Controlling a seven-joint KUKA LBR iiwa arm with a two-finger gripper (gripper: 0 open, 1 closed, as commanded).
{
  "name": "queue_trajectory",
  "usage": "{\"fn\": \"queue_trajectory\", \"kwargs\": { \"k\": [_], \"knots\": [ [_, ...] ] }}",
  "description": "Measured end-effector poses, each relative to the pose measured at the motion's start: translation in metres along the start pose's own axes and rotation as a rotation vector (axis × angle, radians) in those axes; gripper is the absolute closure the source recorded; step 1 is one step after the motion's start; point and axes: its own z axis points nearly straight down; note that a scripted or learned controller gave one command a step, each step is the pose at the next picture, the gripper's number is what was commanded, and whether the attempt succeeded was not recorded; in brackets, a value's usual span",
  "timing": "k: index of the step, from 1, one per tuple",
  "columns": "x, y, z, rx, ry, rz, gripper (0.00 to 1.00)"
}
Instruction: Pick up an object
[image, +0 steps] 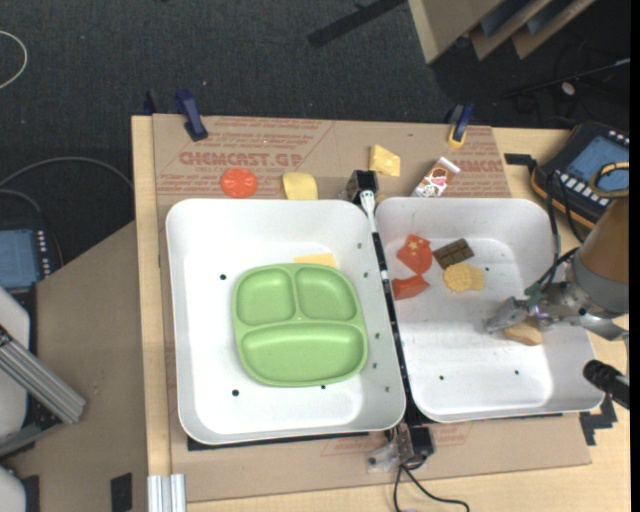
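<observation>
The right bin (470, 390) holds a red piece (414, 252), a smaller red piece (409, 287), a brown block (452, 251) and a round tan biscuit (462, 279). My gripper (512, 318) is low over the right side of this bin, reaching in from the right. A small tan piece (525, 336) lies right against the gripper's tip on the bin floor; whether it is gripped is unclear. The red pieces, block and biscuit lie apart from the gripper, to its upper left.
The left bin (200, 300) holds a green divided plate (298, 325) with a pale yellow slice (316, 261) behind it. On the cardboard behind the bins lie an orange disc (238, 182), two yellow pieces (299, 186) (385, 160) and a red-white packet (436, 179).
</observation>
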Motion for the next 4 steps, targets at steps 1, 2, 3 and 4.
{"fn": "queue_trajectory", "kwargs": {
  "k": [1,2,3,4],
  "knots": [
    [0.000,0.002,-0.010,-0.003,-0.006,-0.001,1.00],
    [0.055,-0.005,-0.084,0.004,-0.004,-0.003,1.00],
    [0.013,0.026,-0.048,0.008,-0.006,0.004,1.00],
    [0.014,0.026,-0.050,0.008,-0.005,0.002,0.00]
  ]
}}
